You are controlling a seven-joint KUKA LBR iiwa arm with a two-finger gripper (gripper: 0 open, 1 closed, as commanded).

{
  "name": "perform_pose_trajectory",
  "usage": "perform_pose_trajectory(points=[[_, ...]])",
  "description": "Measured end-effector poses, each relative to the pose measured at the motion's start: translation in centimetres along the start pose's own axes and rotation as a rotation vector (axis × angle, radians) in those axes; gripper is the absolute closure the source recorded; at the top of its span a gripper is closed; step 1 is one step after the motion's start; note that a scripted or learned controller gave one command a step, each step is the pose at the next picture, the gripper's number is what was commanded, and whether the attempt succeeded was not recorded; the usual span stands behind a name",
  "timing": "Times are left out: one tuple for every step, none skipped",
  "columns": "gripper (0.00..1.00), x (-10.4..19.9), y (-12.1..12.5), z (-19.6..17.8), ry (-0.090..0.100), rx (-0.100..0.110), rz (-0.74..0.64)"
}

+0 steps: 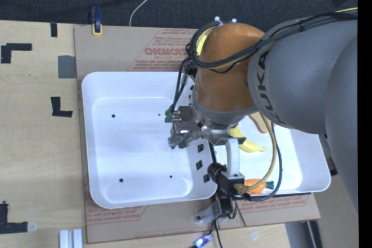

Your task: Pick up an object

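My gripper (181,135) hangs over the right edge of the left white bin (104,183), close to the wall shared with the right bin (311,180). A yellow banana-shaped object (249,146) lies in the right bin, just right of the wrist. An orange object (256,184) sits at that bin's near rim, partly behind cables. The arm's orange band (224,67) and grey body hide most of the right bin.
The left bin's floor shows several small dark dots. Both bins rest on a cardboard sheet (145,46) on the bench. Cables and a bracket (218,209) hang below the wrist at the near edge. Dark cloth lies at the back.
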State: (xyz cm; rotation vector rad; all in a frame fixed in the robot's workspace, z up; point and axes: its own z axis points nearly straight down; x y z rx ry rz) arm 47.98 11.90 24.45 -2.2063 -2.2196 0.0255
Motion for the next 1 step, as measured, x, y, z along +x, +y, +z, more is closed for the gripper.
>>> perform_pose_trajectory(points=[[1.00,-0.45,8.02,-12.61,0.004,-0.035,0.004]])
